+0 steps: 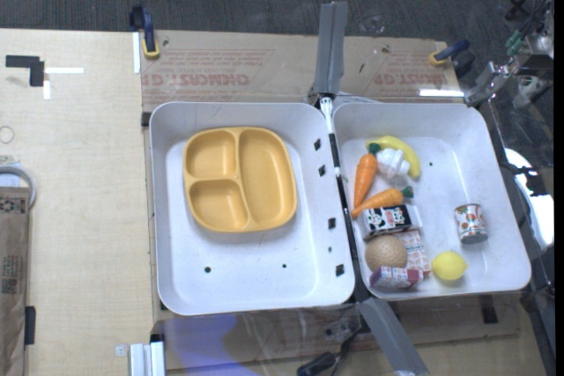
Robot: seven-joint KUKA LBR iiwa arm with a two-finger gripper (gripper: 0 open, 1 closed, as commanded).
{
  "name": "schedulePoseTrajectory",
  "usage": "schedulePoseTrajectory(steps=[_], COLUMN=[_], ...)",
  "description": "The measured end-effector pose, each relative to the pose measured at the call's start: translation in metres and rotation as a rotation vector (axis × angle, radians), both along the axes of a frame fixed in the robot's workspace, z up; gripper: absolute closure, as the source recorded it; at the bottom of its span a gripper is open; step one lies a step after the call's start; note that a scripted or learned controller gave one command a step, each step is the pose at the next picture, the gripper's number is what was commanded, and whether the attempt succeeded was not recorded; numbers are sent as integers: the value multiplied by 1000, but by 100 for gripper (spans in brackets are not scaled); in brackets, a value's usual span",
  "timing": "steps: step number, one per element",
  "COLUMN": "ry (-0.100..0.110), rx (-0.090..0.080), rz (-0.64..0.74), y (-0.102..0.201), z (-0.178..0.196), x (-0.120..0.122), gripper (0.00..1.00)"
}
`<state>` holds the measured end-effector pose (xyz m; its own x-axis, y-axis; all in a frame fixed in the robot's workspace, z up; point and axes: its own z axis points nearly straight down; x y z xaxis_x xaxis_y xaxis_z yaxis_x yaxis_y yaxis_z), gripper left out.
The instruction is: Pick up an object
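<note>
Two white bins (167,216) are seen on a pale wooden bench (70,216). A mustard-yellow plate (239,179) is held in the left one. In the right one are found two orange carrots (365,179) (green at the tops), a yellow banana (397,150), a yellow lemon (449,266), a tan ball (386,253), a can (471,224) labelled in white and red, and a black-and-white carton (388,218). Brown cardboard (229,66) with red lettering is laid behind.

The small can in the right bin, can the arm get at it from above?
Probably yes. The small can stands apart from the lemon and carrots, with bare bin floor around it and nothing over it.
</note>
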<state>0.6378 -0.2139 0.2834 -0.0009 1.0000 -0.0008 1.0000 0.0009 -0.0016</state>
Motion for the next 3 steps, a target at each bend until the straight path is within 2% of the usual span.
schedulePoseTrajectory(steps=[1,2,3], ry=[1,1,0], rx=[1,1,1], rz=[45,199,224], y=[61,75,61], z=[-115,-162,-192], x=[21,21,-34], gripper=[0,0,0])
